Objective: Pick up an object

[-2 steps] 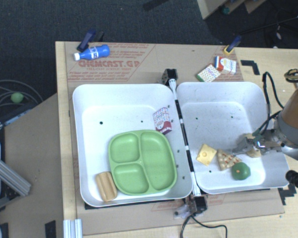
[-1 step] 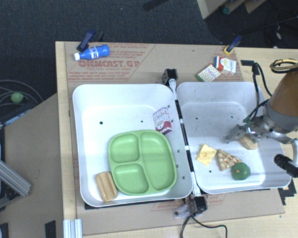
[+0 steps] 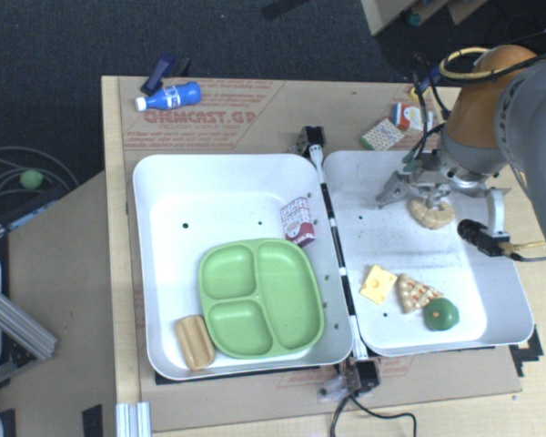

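Two white bins [image 3: 155, 271] on cardboard-topped bench [image 3: 255, 107].

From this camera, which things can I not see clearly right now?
- Pincer: the wrist covers it from above, so open or shut is unclear.
- Tan round object under the pincer: partly hidden.
- Small carton in the left bin: print too small to read.
- Arm: cut off by the right edge.

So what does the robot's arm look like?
The arm is fat, round and grey, with a shiny orange band above the wrist. A yellow cable loops over the top. The end effector is silvery metal with thin struts sticking out, and a small black part hangs beside it.
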`<control>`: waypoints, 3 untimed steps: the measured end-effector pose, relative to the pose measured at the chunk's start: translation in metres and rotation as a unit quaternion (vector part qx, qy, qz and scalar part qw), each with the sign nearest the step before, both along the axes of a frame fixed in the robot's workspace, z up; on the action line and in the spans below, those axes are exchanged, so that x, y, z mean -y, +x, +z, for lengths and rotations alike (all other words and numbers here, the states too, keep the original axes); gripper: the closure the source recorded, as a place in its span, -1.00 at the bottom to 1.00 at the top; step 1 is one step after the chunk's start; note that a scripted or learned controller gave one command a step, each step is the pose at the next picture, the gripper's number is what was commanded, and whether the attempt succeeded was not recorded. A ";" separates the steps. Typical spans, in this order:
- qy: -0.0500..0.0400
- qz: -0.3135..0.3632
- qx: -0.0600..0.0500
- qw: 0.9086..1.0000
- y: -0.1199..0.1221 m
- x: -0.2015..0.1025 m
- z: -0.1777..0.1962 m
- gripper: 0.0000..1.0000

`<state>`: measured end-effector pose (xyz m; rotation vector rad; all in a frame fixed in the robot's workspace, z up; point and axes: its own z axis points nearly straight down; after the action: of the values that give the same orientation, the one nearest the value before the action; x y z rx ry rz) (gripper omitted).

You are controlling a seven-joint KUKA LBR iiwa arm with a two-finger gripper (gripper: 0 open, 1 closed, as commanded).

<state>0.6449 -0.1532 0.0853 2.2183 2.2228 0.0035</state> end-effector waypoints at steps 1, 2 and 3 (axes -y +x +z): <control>-0.001 -0.001 0.000 1.000 0.013 0.015 0.000 -1.00; 0.000 -0.001 -0.001 1.000 -0.016 0.045 0.006 -1.00; -0.001 0.000 0.000 1.000 -0.015 0.045 0.016 1.00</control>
<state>0.6296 -0.1978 0.1012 2.2183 2.2209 0.0014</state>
